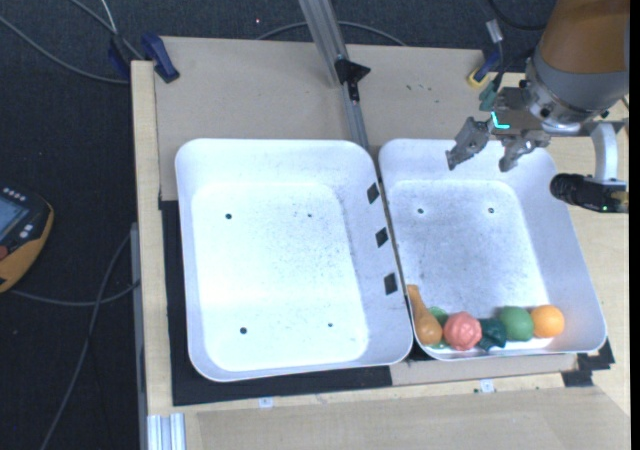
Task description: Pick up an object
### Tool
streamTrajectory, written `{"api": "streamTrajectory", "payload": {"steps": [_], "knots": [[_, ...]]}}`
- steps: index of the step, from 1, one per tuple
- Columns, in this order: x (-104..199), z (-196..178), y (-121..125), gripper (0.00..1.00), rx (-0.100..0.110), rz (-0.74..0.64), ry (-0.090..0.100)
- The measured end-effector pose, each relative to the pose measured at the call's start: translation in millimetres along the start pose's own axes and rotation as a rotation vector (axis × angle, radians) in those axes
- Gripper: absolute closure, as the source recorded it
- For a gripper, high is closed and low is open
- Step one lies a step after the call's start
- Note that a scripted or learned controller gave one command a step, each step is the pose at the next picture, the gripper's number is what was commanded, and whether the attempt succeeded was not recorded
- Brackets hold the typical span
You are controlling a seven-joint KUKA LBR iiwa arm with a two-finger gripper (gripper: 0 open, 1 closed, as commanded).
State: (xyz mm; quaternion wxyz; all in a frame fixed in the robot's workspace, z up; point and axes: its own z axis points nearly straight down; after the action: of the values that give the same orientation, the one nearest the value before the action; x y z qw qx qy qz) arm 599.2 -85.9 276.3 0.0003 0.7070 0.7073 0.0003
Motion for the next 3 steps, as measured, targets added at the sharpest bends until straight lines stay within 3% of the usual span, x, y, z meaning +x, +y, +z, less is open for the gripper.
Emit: {"api": "streamTrajectory", "payload": {"steps": [1, 3], "knots": [[0.0, 0.0, 0.0, 0.00, 0.000, 0.000, 0.000], [-8.6, 89.1, -3.5, 0.00, 0.004, 0.000, 0.000]]}}
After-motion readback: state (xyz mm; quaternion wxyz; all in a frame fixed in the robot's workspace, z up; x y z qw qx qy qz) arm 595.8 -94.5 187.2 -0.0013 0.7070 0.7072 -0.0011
